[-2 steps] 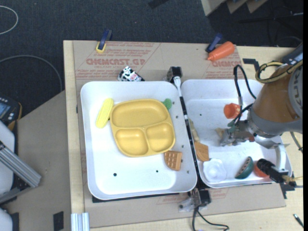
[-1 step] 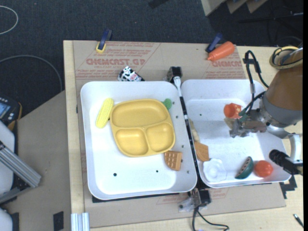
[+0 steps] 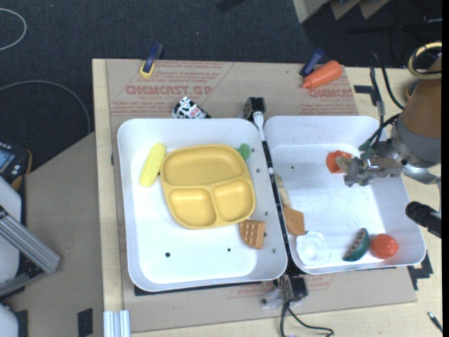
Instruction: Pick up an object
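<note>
My gripper [image 3: 353, 168] hangs over the upper middle of the right bin [image 3: 319, 133], reaching in from the right. A small orange-red object [image 3: 335, 160] lies right by its fingertips on the left side; whether it is touched is unclear. Lower in the same bin lie a red tomato [image 3: 384, 245], a watermelon slice [image 3: 357, 245], a white cup-like piece [image 3: 312, 248] and a tan cracker [image 3: 295, 221].
The left bin [image 3: 140, 209] holds a yellow divided plate [image 3: 208, 186], a corn cob [image 3: 151, 164], a green piece [image 3: 244, 150] and a waffle piece [image 3: 253, 233]. An orange carrot [image 3: 322, 74] and a black-and-white toy [image 3: 188, 108] lie on the bench behind the bins.
</note>
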Robot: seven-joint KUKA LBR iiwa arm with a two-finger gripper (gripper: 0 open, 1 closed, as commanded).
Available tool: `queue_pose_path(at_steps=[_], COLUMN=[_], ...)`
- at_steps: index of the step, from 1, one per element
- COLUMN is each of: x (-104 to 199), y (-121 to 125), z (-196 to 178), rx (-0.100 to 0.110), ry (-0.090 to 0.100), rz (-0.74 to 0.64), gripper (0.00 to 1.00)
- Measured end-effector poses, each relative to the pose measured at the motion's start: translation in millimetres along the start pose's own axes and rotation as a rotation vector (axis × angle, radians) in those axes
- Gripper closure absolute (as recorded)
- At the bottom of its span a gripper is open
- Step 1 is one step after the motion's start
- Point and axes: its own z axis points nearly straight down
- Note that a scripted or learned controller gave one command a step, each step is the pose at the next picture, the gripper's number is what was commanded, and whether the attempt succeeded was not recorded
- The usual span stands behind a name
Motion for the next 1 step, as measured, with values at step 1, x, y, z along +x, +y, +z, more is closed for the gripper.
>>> queue_pose_path(at_steps=[1], x=[-0.1], y=[1.2], z=[-19.8], rx=[0.001], ry=[0.0], rz=[0.0], gripper=[1.0])
